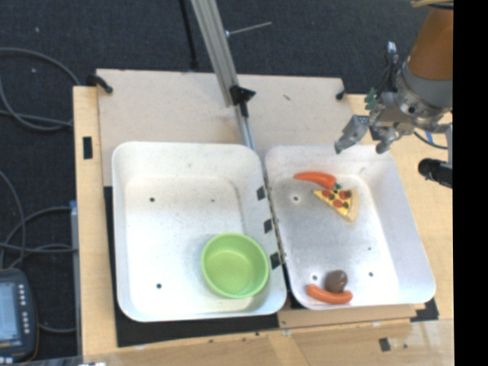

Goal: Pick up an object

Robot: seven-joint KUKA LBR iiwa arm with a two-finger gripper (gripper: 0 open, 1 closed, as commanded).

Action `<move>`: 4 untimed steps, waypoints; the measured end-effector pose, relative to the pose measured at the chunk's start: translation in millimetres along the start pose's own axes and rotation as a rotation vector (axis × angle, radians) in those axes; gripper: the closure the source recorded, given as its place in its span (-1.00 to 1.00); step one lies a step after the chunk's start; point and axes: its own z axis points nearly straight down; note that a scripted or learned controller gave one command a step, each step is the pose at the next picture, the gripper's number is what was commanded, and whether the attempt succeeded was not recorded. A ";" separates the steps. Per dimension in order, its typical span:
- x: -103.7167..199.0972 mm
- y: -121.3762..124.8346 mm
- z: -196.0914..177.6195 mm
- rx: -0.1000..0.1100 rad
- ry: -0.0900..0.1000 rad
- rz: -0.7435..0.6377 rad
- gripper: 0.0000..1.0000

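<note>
While the fingers (364, 139) hang open, green bowl (235, 264) in left bin (145, 166), pizza slice (337, 200) in right bin (396, 227)

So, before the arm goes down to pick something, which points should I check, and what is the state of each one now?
1. Gripper carries nothing: ok, nothing shows between its jaws.
2. Jaws open: ok, they stand apart.
3. Gripper above a target: not ok, it hangs over the far rim of the right bin.
4. Targets in view: ok, pizza slice, chili, brown lump and sausage lie in the right bin.
5. Targets apart: not ok, chili touches pizza slice, lump touches sausage.
6. Bowl clear of the path: ok, it sits in the left bin.
</note>
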 end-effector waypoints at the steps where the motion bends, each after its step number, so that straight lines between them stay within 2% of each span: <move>1: -0.1 0.0 0.0 0.000 -0.001 0.000 -1.00; 2: 4.3 5.3 46.2 0.005 -0.002 -0.001 -1.00; 3: 4.4 -3.5 106.2 0.007 -0.001 0.004 -1.00; 4: 7.8 -9.4 151.3 0.005 -0.002 0.005 -1.00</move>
